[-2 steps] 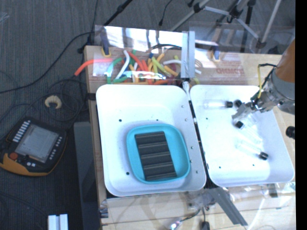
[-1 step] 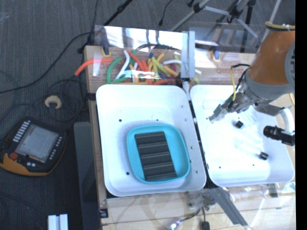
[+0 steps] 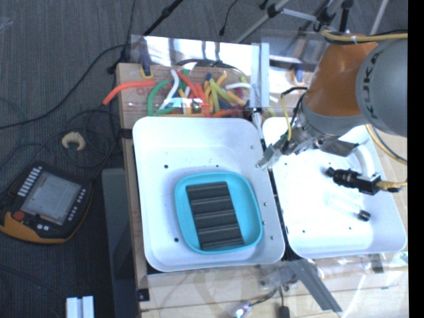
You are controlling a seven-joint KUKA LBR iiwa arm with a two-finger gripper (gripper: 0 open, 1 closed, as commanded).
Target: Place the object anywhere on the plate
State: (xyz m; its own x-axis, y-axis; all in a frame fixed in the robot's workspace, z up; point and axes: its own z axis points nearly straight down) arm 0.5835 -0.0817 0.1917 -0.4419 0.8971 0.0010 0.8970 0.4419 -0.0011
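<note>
A blue rounded plate [image 3: 250,207] sits in the left white bin [image 3: 156,151], toward its front. A dark grey ribbed block [image 3: 213,215] lies flat on the plate, filling most of its middle. My gripper [image 3: 266,159] hangs over the wall between the two bins, just above and to the right of the plate's far right corner. It is apart from the block, and nothing shows in it. The grey arm with its orange band [image 3: 338,78] reaches in from the upper right.
The right white bin [image 3: 311,237] holds a small clear item with a dark tip [image 3: 351,209] near its right side. Coloured cables and tubes [image 3: 192,91] are heaped behind the left bin. A teach pendant [image 3: 43,204] lies on the floor at the left.
</note>
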